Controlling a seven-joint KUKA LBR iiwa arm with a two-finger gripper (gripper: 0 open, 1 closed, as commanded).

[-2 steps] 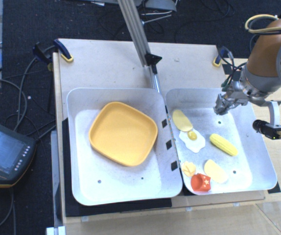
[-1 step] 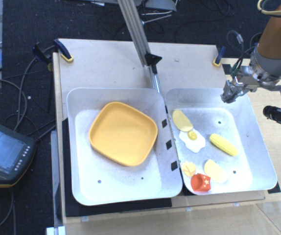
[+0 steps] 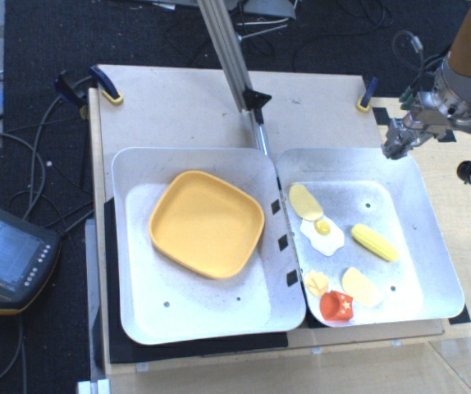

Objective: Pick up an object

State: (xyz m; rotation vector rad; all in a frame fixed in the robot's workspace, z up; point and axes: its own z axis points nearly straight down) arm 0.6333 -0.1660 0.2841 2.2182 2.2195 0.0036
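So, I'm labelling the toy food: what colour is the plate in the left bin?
Yellow-orange, plain; the plate shows clearly in the camera view.

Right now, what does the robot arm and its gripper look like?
The arm enters at the upper right: an orange band above a grey metallic wrist. A thin cable loops out beside it. The gripper is a small, dark grey, boxy assembly with lighter metal parts. No lettering or markings are readable at this size.

You see a matt yellow plastic plate (image 3: 208,223), smooth pale bins (image 3: 137,302) with a dull sheen, glossy plastic toy corn (image 3: 374,242), a light wooden bench (image 3: 178,105), a ribbed metal rail (image 3: 223,39)
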